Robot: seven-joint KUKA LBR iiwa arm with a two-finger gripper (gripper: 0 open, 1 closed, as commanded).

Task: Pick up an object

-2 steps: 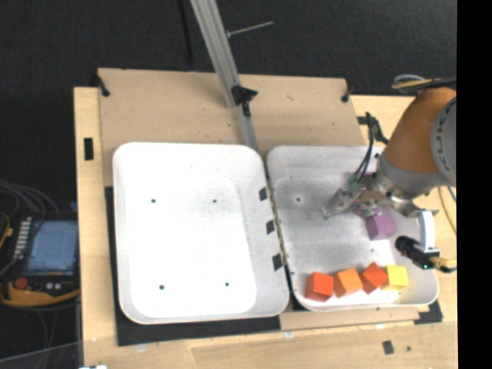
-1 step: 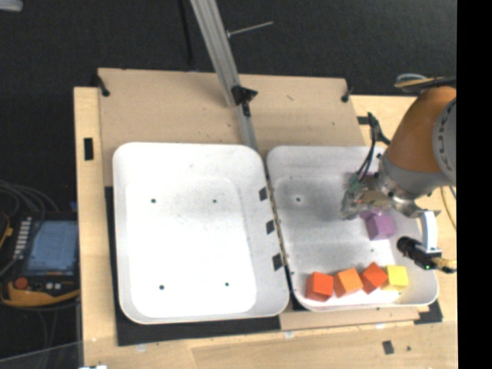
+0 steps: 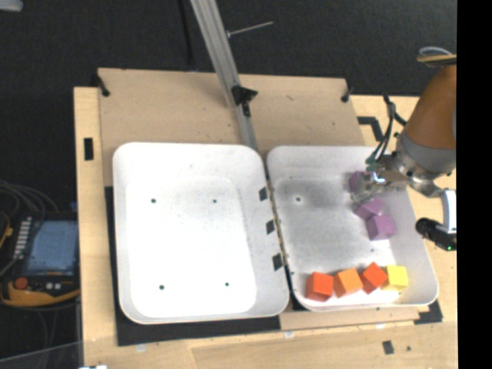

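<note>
- camera view looks down on two white bins side by side; the right bin (image 3: 307, 167) serves as the landmark for everything below.
- the gripper (image 3: 374, 179) hangs over the upper right part of that bin, lowered among the purple blocks, probably because they are the nearest pieces to grab.
- whether it is spread or pressed together cannot be told; the tips are lost against the purple shapes.
- one purple block (image 3: 359, 181) sits right at the tip, touching or just beside it; nothing is clearly pinched.
- more purple blocks (image 3: 377, 218) lie just below, toward the bin's right wall.
- along the bin's lower edge runs a row: red block (image 3: 320, 285), orange block (image 3: 348, 280), a second red block (image 3: 373, 276), yellow block (image 3: 397, 276), likely slid against the wall.
- the left bin (image 3: 192, 229) lies beside the landmark, sharing the middle edge.
- judged from this, the grasp is under way, not yet done.
</note>
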